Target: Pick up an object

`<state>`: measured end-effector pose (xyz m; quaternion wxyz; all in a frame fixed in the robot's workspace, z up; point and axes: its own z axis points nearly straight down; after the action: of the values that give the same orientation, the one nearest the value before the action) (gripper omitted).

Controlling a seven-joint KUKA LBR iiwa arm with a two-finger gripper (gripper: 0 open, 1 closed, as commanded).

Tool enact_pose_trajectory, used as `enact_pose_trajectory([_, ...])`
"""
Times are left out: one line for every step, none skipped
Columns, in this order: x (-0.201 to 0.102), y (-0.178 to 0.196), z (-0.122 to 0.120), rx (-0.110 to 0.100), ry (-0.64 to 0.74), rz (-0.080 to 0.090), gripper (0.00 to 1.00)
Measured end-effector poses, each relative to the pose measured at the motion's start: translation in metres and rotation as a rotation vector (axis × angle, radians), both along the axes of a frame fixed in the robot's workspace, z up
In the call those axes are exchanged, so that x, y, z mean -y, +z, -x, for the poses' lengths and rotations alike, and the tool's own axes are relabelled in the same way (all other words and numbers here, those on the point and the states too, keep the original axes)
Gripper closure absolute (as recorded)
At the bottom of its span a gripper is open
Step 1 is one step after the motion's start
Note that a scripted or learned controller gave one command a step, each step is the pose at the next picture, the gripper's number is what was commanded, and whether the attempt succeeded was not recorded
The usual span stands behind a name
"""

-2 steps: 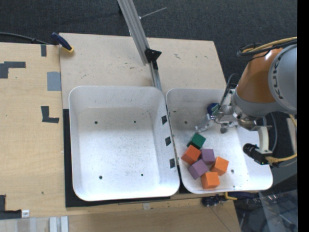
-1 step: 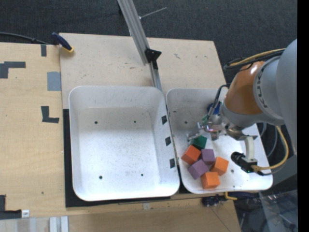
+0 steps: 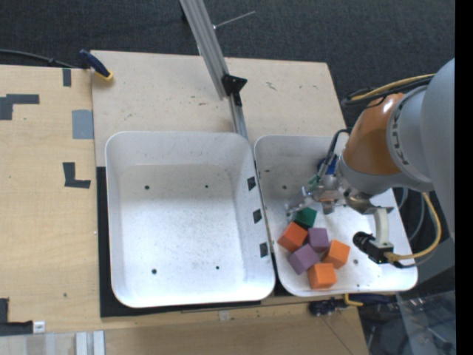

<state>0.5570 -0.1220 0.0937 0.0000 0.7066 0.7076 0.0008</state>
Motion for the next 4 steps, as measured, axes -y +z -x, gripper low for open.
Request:
enact_pose_trajectory([-0.001, 0.008, 0.001, -0.004, 0.001, -0.001, 1.0])
enact_pose_trajectory([-0.001, 0.05, 0.002, 0.001, 0.0, 0.002, 1.0])
enact_pose_trajectory([-0.001, 0.093, 0.006, 0.002, 0.0, 0.002, 1.0])
enact_pose_trajectory([-0.001, 0.132, 0.005, 0.002, 0.0, 0.002, 1.0])
